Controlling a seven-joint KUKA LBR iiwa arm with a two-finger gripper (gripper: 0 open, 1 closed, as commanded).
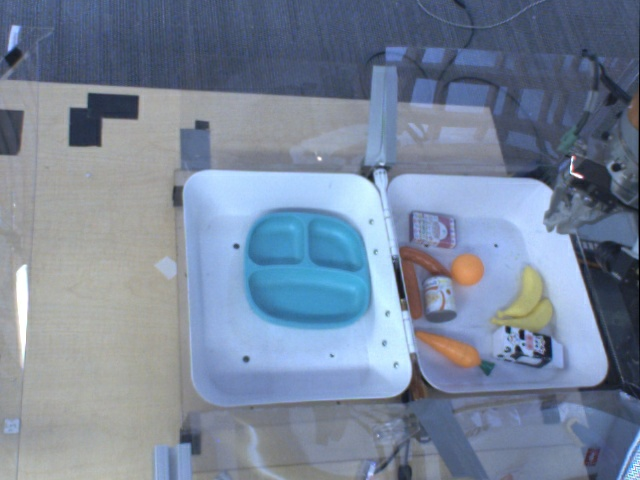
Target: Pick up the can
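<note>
The can (pixel 439 298) is small, with a white label and a dark rim. It stands upright in the right bin (pixel 500 204), close to the bin's left wall. A sausage (pixel 418 269) lies against its left side and an orange ball (pixel 467 269) sits just up and right of it. My gripper (pixel 572 208) hangs at the right bin's upper right rim, well away from the can, with nothing visibly in it.
The right bin also holds a red-and-white packet (pixel 433 229), a banana (pixel 527 299), a carrot (pixel 452 351) and a black-and-white carton (pixel 527 347). A blue divided plate (pixel 306 269) lies in the left bin (pixel 215 298).
</note>
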